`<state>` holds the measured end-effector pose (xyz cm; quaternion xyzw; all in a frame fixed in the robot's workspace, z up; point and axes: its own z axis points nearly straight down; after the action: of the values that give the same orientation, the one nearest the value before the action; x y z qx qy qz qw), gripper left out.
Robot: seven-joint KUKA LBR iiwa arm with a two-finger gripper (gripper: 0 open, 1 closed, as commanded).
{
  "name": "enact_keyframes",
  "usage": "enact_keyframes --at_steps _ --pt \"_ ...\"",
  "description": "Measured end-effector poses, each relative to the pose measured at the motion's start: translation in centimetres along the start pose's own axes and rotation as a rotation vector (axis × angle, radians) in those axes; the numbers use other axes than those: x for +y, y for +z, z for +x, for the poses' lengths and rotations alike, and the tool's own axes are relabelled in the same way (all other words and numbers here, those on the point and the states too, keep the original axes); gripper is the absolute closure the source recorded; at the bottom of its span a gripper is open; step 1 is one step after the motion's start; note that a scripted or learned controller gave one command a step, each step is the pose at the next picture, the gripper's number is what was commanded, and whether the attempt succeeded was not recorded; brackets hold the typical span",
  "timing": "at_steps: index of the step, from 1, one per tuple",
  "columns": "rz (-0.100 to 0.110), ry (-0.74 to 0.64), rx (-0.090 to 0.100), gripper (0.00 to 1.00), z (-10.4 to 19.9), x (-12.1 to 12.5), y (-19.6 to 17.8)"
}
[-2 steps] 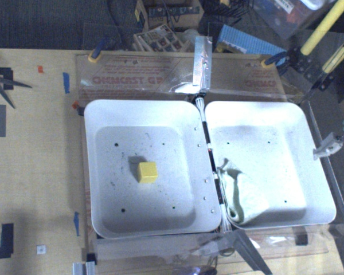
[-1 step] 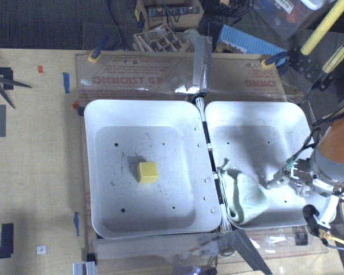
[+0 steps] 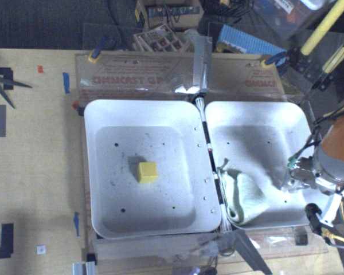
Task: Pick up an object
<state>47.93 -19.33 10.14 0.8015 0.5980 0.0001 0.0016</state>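
Near the middle of the left bin sits one yellow block, small and roughly cube-shaped, so it has no clear long axis; its edges stand slightly turned against the bin's walls; it rests flat on the bin floor, apart from every wall. Two white bins lie side by side on the worktop, their inner rims touching along the centre line. One pale cloth, white with a greenish edge, lies crumpled in the right bin, against that bin's left wall and near its front corner; its longer side runs roughly front to back. One arm reaches over the right bin's right edge; its hand hangs above the bin floor just right of the cloth, well apart from the block; whether it is spread or closed I cannot tell, and nothing can be seen in its grasp.
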Motion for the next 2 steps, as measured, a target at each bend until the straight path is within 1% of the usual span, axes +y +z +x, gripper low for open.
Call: enact_keyframes --at_steps 1,2 --pt "0.004 -0.038 0.002 1.0 2.3 -0.7 -1.2" --pt "0.002 0.111 0.001 1.0 0.6 4.7 -8.9"
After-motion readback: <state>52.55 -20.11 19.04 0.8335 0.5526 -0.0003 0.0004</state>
